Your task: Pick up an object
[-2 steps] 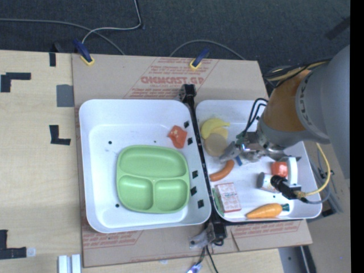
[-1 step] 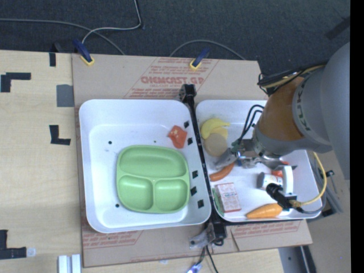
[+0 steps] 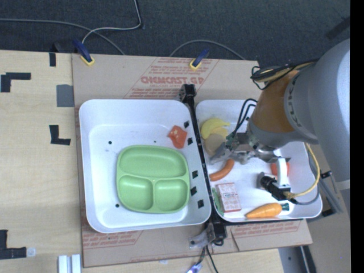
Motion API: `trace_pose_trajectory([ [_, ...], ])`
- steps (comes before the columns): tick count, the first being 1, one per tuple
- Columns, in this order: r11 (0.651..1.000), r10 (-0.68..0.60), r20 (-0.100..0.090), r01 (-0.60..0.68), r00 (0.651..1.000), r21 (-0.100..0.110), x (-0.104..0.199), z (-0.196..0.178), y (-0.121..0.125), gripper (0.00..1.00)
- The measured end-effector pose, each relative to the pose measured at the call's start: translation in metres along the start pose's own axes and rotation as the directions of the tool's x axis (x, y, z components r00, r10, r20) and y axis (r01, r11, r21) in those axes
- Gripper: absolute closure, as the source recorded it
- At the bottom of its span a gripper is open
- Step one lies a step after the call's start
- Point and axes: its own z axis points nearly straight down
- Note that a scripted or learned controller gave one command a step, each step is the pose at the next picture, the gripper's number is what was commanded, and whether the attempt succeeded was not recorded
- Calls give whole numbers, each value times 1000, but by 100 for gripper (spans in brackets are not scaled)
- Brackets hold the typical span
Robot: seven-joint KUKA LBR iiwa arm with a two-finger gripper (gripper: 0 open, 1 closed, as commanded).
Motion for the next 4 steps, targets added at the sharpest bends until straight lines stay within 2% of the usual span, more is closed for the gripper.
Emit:
trace_pose_trajectory([
  [1, 1000, -1, 1, 1, 1000, -3, -2, 0, -10, 0],
  [3, 1000, 1, 1, -1, 1000, -1, -1, 0, -9, 0],
  [4, 1000, 1, 2, -1, 1000, -1, -1, -10, -8, 100],
])
